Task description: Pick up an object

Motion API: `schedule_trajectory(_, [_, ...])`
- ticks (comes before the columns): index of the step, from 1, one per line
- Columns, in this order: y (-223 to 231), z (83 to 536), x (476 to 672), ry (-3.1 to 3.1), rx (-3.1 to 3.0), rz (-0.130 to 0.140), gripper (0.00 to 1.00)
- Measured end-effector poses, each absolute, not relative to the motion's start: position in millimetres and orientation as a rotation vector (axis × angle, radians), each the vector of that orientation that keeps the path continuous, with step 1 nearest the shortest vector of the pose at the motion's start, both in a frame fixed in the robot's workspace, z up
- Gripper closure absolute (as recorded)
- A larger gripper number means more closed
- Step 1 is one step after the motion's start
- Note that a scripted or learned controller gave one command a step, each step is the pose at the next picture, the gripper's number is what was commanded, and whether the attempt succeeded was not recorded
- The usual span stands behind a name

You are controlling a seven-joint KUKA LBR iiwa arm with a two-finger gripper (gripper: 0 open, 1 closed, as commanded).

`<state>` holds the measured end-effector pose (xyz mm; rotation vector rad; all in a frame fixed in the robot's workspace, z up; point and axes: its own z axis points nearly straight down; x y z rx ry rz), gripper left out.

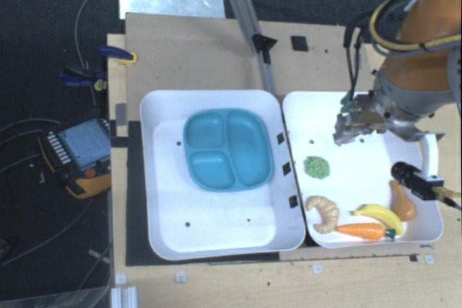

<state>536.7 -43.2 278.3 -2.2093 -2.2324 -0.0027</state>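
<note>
The gripper [351, 128] hangs over the upper part of the right bin [303, 108], carried by the grey arm [422, 47] that reaches in from the right. It sits above bare white floor with nothing seen between its tips, and whether it is wide or narrow I cannot tell at this angle. Just below it and slightly left lies the green broccoli floret [317, 167], the nearest candidate, standing alone with free space on all sides, which should make it the easiest thing to come down on. Further toward the bin's near edge the other things crowd together: a tan croissant [324, 213], an orange carrot [361, 231] lying flat, a yellow banana [380, 216] touching the carrot, and a brownish pear-like piece [403, 202] by the right wall. Packed so close, and against the rim, they would likely be harder to close on cleanly. The left bin [166, 227] holds a blue divided plate [229, 149], lying flat in its middle, well apart from the arm. The pick looks not yet begun, and a short descent toward the floret seems the natural next move.
</note>
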Motion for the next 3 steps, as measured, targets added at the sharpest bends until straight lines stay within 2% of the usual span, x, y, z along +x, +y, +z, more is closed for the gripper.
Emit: schedule_trajectory(3, [97.9,239.5,590.9,-2.232,-2.210,-0.003,1.00])
